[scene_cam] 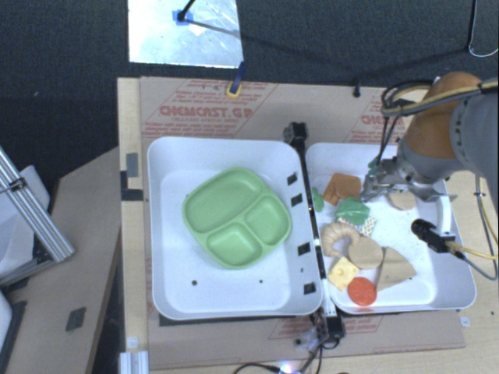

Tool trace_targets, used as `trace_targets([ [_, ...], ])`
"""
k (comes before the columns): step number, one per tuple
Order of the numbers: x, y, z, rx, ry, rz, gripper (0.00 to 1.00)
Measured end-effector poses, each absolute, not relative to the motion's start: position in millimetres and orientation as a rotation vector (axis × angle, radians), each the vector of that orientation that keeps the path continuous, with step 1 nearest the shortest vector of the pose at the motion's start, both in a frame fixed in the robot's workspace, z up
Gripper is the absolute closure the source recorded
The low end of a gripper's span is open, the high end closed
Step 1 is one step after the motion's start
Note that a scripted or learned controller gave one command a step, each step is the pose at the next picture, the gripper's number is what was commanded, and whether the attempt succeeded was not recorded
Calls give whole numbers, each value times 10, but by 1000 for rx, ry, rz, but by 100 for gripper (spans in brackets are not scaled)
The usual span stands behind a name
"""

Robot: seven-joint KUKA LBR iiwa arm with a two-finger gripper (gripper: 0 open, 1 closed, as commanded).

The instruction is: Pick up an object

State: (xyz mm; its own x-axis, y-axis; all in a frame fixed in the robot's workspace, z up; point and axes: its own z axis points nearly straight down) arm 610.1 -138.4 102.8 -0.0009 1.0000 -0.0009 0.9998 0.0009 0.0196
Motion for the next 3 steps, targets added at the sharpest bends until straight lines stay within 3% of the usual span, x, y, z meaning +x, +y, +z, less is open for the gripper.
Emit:
trace_targets([
  [2,6193,-1389,2148,2210,2223,7,100],
  [3,6203,-1390,2253,2212,2227,3,100],
])
